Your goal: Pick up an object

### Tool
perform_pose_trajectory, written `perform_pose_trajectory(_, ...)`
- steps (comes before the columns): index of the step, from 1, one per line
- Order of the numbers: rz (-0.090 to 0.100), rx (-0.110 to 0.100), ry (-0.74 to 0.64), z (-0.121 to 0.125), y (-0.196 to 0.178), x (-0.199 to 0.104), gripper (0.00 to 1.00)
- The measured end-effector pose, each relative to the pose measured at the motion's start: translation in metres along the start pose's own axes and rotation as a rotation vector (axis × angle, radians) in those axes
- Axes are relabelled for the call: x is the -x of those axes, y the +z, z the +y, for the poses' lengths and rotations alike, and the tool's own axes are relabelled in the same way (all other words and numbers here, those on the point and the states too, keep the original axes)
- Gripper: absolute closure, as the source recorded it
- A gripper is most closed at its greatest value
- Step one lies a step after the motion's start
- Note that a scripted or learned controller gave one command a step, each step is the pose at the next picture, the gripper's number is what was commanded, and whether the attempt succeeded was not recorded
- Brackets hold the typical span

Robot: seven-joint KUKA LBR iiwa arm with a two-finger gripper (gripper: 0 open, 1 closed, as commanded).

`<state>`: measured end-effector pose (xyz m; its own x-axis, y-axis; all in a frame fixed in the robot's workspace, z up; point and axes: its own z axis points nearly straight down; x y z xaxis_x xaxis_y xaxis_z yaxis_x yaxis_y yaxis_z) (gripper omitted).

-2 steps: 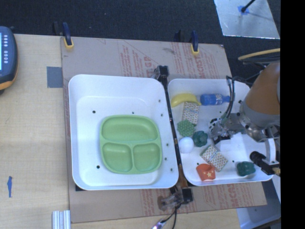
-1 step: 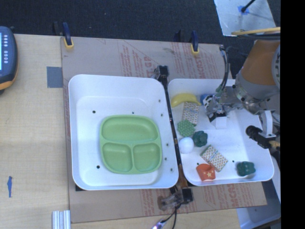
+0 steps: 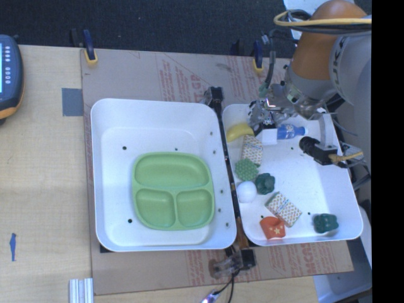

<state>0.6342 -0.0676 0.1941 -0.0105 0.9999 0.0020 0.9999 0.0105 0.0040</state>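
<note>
Arm (image 3: pixel 325 49): reaching in from the right, bent down over the far end of the right bin (image 3: pixel 319 188)
Gripper (image 3: pixel 265 111): low at the far left corner of the right bin, perhaps already close to the floor, though height is hard to read in this slanted view
Pincer state: cannot tell, wide or narrow, since the tip is dark and mixed with the shadow at the bin wall; nothing seen held
Task's thing: no single one named, so any loose piece in the right bin
Nearest candidates: yellow piece (image 3: pixel 239 132) just beside the gripper, lying close to the left wall of this bin; blue and white piece (image 3: pixel 287 132) just beside the gripper on the other side, lying flat
Further candidates: patterned block (image 3: pixel 252 149) right behind the yellow piece, then white ball (image 3: pixel 246 192) and red piece (image 3: pixel 273 228) toward the near edge, well apart from the gripper
Left bin (image 3: pixel 113 169): holding a green divided plate (image 3: pixel 172 190), far from the gripper and not in play
Step in hand: judged as the approach before the grasp, with no lift begun yet
Next move: to centre over one piece only, go down to the floor, close, then rise straight up
Care needed: little room between the yellow piece and the bin wall, so a risk of pushing it aside instead of gripping it
</note>
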Motion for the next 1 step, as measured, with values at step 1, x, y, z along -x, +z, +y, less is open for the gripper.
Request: perform_pose_trajectory(1,-0.001,-0.011,0.004,-0.0503,-0.0074,-0.0299,1.0)
